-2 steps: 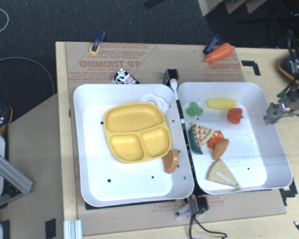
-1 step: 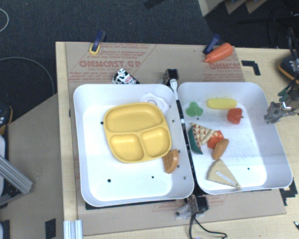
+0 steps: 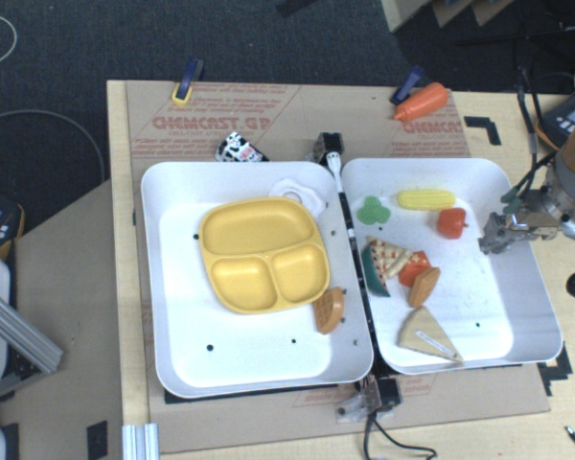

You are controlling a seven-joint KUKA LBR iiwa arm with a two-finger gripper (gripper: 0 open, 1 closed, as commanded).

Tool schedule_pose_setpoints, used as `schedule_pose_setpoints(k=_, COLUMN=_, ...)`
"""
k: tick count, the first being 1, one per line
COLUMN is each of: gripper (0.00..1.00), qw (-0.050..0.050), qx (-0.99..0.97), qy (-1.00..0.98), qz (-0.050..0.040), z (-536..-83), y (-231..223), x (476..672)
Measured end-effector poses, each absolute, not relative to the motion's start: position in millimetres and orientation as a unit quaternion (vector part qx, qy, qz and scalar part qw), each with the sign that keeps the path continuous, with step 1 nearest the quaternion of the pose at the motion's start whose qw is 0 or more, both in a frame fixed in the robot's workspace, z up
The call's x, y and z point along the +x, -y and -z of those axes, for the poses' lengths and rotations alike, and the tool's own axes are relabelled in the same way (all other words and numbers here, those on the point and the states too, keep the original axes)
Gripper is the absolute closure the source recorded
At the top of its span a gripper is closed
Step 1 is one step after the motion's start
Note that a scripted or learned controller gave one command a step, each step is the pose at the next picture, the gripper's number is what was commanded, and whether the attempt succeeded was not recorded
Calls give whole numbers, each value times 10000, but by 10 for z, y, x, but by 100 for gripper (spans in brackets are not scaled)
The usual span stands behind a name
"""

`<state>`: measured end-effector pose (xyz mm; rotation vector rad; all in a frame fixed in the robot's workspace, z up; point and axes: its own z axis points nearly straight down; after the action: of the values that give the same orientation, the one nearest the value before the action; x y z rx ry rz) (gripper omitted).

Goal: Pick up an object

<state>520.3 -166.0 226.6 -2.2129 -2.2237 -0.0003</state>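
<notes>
Wooden bench board (image 3: 268,103) with red printed lettering carries two shallow white plastic bins side by side. Left white bin (image 3: 172,286) holds a yellow three-compartment plastic tray (image 3: 264,254), which sits toward the bin's upper middle. A brown toy pastry piece (image 3: 330,309) lies just beside the tray's lower right corner, near the divider between the bins. A white round lid-like item (image 3: 300,195) sits at the tray's top right edge.

Right white bin (image 3: 517,295) holds the small toys: a beige toy wedge (image 3: 427,336) near the front, a toy pizza slice (image 3: 393,257) in the middle with a dark green strip along its left, an orange toy chunk (image 3: 423,286) touching its lower right, a yellow toy corn cob (image 3: 425,199) near the back wall, a red toy block (image 3: 450,222) just below the corn, and a green toy leaf shape (image 3: 373,211) to the left of the corn.

Grey arm's gripper (image 3: 498,233) sits over the right bin's right side, close to the red block but apart from it; nothing is visible between the fingers, and jaw width cannot be told.

An orange toy carrot (image 3: 422,102) lies on the board behind the bins.
</notes>
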Motion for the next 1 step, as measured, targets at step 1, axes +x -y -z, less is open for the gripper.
schedule_pose_setpoints(k=1, gripper=100, qw=20, qx=-7051, qy=7091, qz=7, z=-2360, y=1153, x=5101)
